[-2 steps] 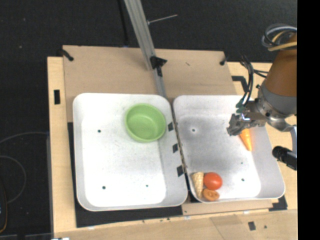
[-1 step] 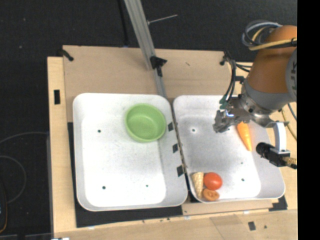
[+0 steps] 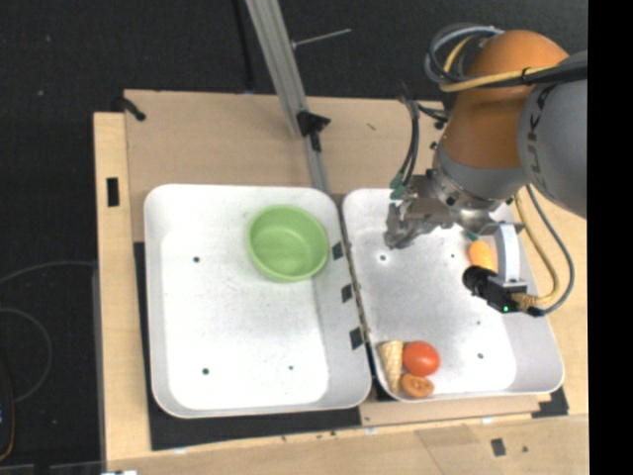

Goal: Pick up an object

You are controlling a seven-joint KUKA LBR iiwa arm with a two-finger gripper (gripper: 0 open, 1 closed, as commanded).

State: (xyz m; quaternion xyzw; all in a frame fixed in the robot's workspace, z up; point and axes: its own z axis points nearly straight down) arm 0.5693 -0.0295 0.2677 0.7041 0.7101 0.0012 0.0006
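Nearest cam, tomato, cone & orange bit cluster at right bin front edge; gripper, finger state indeterminate, sits near bin's back-left, well apart—recommend centering over tomato, descending vertically, clear of neighbours.

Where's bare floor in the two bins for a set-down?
Left bin: all bare below and left of the green bowl. Right bin: bare middle strip between the gripper and the red tomato. Crowded at its near-left corner and under the arm.
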